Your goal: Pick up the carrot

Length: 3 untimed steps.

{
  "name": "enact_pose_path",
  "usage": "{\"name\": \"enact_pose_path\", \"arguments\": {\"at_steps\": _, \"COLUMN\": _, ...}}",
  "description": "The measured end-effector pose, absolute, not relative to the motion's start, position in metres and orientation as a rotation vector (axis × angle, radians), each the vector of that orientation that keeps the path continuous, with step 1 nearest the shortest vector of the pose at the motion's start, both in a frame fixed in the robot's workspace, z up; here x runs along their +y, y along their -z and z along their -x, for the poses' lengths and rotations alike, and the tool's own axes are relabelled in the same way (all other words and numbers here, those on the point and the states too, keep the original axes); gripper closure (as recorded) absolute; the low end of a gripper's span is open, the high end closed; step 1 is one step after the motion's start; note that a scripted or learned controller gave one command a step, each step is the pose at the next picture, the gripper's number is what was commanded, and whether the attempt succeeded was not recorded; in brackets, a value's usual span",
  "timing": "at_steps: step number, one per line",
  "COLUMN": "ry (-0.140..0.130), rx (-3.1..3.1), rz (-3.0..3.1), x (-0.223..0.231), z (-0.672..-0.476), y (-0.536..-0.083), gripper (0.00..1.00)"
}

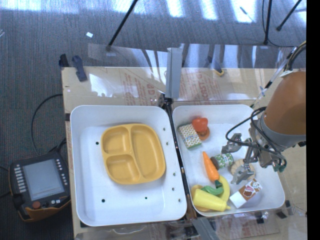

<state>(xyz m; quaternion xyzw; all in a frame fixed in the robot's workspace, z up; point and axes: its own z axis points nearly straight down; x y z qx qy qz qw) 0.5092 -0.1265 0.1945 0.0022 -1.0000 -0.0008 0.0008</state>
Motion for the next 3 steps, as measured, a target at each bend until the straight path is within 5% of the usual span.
{"name": "enact_pose_path", "arguments": {"at_steps": 1, "ry": 0.003, "rx": -3.122, "rz": 0.316, "x": -0.089, "z": -0.537, "y": -0.086, "gripper": 0.0}}
{"name": "enact_pose_path", "arguments": {"at_steps": 2, "ry": 0.003, "rx": -3.125, "rz": 0.308, "x": -0.087, "z": -0.538, "y": -0.096, "gripper": 1.0}}
{"name": "enact_pose_path", "arguments": {"at_steps": 3, "ry": 0.002, "rx": -3.035, "rz": 0.816, "x": -0.031, "z": -0.521, "y": -0.188, "gripper": 1.0}}
